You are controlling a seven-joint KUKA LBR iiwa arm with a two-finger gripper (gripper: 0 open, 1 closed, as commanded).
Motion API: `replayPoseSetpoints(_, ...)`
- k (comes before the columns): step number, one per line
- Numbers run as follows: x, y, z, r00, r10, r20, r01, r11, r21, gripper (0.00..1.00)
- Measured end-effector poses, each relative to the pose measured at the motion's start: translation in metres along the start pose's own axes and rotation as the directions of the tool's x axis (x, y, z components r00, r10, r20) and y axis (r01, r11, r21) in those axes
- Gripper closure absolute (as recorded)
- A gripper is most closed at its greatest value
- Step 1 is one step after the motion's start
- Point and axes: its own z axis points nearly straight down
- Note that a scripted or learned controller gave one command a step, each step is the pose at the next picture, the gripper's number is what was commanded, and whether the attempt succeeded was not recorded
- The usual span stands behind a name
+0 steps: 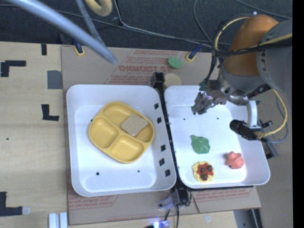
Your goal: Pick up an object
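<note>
Camera view is giving you the nearest things first: in the right bin (256,175), close to its front wall, a small yellow piece with dark and red dots (203,170) is lying just left of a pink lump (234,160), and a green lump (200,144) is sitting a little further back, apart from both. Nothing is being carried, so you are looking at the approach step, with no object chosen by contact yet. Further back, the gripper (202,103) is hanging over the bare upper part of that bin, well clear of all three pieces. For the next move, you would be needing it to travel toward the front and descend over one piece; the green lump looks the closest. Whether the fingers are spread or pressed together, you cannot tell: they are reading as a dark, blurred cluster.
</note>
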Motion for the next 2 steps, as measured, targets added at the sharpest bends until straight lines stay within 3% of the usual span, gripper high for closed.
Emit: replayPoseSetpoints(2, 0.106, 0.017, 0.009, 1.0, 0.003, 0.003, -0.003, 1.0, 0.001, 1.0)
